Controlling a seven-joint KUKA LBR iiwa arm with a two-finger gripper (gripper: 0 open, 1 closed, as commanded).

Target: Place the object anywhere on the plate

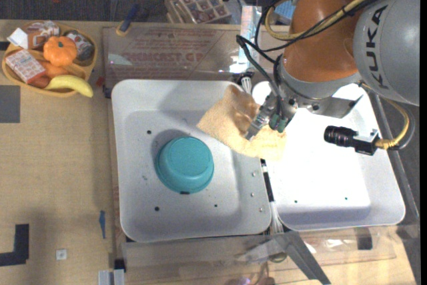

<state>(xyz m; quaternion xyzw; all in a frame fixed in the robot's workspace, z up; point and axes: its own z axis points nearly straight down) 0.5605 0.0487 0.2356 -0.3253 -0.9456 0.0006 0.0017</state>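
Fingers [261,122] pinch the tan cloth [235,123], which I see bunched up between them and draped across the divide between the left bin [127,110] and right bin [373,203]. Teal plate [185,164] sits in the left bin, apart from the cloth. Arm hides the cloth's right edge.

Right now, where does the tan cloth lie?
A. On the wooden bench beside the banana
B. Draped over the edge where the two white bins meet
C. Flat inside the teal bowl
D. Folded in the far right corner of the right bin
B: the tan cloth drapes across the shared edge between the left bin and the right bin, apart from the teal bowl.
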